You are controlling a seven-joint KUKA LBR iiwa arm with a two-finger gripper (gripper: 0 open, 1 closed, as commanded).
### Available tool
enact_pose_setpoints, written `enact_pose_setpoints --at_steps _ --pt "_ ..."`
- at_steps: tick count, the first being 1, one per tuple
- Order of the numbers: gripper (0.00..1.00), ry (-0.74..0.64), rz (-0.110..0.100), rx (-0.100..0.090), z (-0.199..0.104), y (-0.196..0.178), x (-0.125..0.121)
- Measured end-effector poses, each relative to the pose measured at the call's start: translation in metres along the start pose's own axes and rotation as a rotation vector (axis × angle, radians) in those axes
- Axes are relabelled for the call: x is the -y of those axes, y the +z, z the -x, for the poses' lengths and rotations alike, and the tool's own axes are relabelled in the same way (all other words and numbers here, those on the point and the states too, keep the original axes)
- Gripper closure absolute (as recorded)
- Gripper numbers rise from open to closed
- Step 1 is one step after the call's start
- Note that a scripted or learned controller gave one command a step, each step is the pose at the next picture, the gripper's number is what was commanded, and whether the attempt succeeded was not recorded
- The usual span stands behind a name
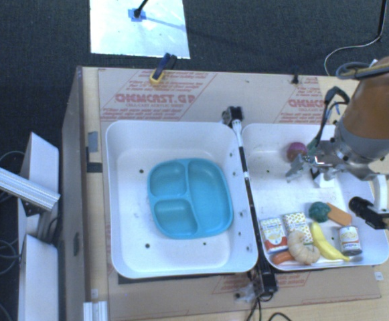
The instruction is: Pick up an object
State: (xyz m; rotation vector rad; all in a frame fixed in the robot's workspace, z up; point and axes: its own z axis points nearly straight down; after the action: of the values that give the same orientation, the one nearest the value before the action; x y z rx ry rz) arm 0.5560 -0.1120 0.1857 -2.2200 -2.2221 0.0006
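Toy food cluster [311,236] sits at front of rt bin [274,179]; purple ball [295,151] toward its back. Gripper [306,166] hovers beside ball, fingers apart, holding nothing. Approach step; you'd next need descent onto ball.

Dark carpeted floor [27,59], pale sheet [139,19] lying on it, cardboard-topped bench [181,89], white shelving [37,179] at left

The arm [375,109] enters from 3 o'clock, its orange band uppermost and the grey wrist bent down toward 9 o'clock. The claw [301,167] hangs low at its end, two thin fingers [293,171] spread apart and pointing toward 8 o'clock, nothing between them.
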Motion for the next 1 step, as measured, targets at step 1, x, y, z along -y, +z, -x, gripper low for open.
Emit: enact_pose_setpoints --at_steps 1 --pt "0.00 -0.001 0.005 0.001 0.0272 0.0865 -0.0434"
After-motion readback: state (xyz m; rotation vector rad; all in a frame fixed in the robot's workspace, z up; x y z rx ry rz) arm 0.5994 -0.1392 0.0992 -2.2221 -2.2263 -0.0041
